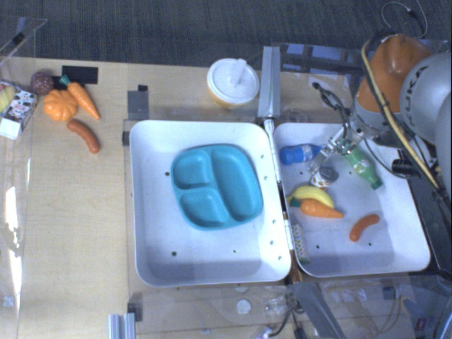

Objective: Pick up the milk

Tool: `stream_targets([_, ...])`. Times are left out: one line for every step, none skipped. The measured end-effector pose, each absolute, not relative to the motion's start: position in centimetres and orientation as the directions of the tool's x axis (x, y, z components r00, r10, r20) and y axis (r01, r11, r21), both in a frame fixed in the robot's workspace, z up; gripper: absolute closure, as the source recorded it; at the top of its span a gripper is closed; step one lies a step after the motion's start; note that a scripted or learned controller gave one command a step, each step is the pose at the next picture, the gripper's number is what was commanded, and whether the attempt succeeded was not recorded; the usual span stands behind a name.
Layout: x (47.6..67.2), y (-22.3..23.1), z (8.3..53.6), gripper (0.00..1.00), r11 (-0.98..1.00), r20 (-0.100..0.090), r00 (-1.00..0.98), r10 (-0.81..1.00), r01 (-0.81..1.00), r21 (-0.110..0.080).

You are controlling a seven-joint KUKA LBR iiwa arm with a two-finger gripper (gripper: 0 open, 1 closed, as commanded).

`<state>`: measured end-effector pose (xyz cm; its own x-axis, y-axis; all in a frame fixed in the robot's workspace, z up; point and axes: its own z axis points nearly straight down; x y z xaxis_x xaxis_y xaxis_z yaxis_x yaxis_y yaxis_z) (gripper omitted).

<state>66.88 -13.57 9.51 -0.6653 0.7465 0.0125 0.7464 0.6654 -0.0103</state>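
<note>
In the right bin (402, 260), a small blue bottle with a white end (298, 152) lies on its side near the back left corner; it looks like the milk. My gripper (333, 151) hangs low over the bin just right of that bottle, between it and a green bottle (363, 167). A small round can (323, 177) stands right below the gripper. Nothing can be seen held in the gripper. The grey arm with its orange band (395, 62) reaches in from the upper right.
A banana (313, 195), a carrot (321, 209) and a sausage (364, 226) lie further forward in the right bin. The left bin (152, 260) holds a blue divided plate (215, 186). A lidded cup (233, 81) stands behind the bins. Toy food (70, 104) and a patterned carton (15, 108) lie at the bench's far left.
</note>
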Motion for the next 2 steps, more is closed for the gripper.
stream_targets([61.6, -9.4, 8.9, 0.00, 0.534, -0.006, -0.534, 0.845, 0.845, 0.010])
stream_targets([62.0, -9.5, 9.9, 1.00, 0.535, -0.012, -0.535, 0.845, 0.844, 0.017])
